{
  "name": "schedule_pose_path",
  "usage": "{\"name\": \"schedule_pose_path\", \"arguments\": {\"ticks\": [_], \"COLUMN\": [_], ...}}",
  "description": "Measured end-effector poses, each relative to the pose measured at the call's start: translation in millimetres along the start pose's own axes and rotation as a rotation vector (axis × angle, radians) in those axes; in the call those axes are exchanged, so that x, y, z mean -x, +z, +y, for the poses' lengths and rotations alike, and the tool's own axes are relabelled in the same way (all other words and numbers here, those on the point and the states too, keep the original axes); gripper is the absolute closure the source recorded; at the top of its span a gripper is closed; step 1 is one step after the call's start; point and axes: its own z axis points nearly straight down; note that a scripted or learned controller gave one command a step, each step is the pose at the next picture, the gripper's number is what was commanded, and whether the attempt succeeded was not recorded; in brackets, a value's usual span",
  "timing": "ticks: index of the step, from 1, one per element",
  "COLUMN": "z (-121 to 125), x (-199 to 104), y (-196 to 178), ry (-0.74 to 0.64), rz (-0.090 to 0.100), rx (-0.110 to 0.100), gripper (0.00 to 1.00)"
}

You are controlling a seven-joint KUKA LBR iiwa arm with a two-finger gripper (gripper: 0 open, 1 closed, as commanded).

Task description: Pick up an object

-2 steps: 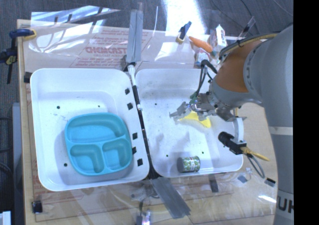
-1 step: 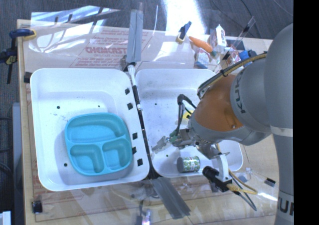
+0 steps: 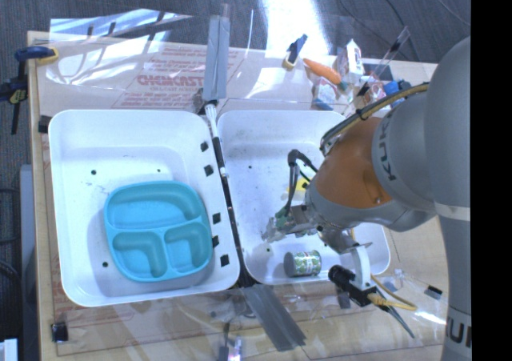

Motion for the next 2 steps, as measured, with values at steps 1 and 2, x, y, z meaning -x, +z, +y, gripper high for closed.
{"name": "schedule_pose_path", "arguments": {"ticks": [1,2], "z": [18.4,1.3], "x": [68.6,-9.9], "y": [-222.3,-103.5], "ry": [-0.008,0.183], "rz": [-0.003,0.000], "rx": [0.009,0.003], "gripper": [1.00,1.00]}}
